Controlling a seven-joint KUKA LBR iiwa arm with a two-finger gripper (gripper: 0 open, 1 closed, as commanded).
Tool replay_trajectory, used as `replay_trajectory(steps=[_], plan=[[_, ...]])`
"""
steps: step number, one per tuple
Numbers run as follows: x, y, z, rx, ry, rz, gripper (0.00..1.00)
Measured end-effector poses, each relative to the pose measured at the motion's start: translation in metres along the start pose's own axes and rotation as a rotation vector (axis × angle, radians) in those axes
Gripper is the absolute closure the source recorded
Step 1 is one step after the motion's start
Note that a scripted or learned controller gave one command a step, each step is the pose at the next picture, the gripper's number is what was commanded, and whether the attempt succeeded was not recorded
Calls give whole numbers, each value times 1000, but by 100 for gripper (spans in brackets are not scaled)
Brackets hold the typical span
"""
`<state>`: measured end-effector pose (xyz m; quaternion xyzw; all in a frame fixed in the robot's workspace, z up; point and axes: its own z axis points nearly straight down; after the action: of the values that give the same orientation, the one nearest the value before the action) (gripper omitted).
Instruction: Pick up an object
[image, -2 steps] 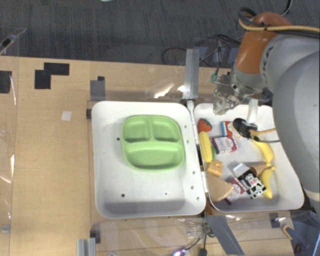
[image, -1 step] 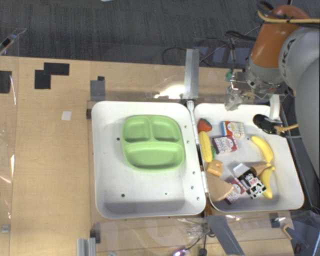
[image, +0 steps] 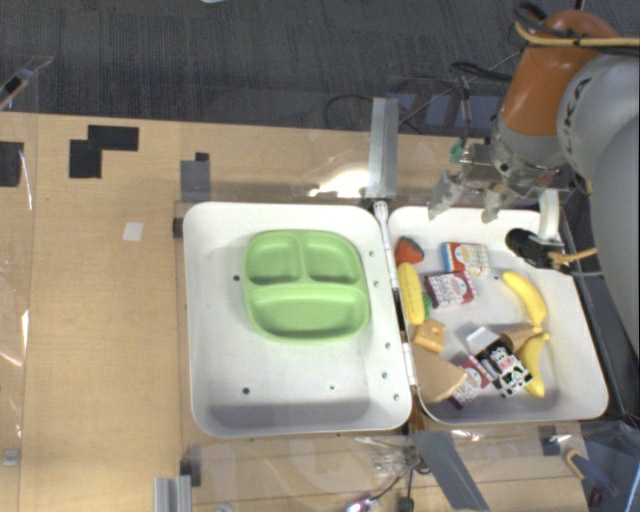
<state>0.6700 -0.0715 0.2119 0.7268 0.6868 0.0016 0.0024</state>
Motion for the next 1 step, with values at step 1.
replay_trajectory(steps=[1], plan=[[-19, -62, 109, -16, 0, 81, 0]])
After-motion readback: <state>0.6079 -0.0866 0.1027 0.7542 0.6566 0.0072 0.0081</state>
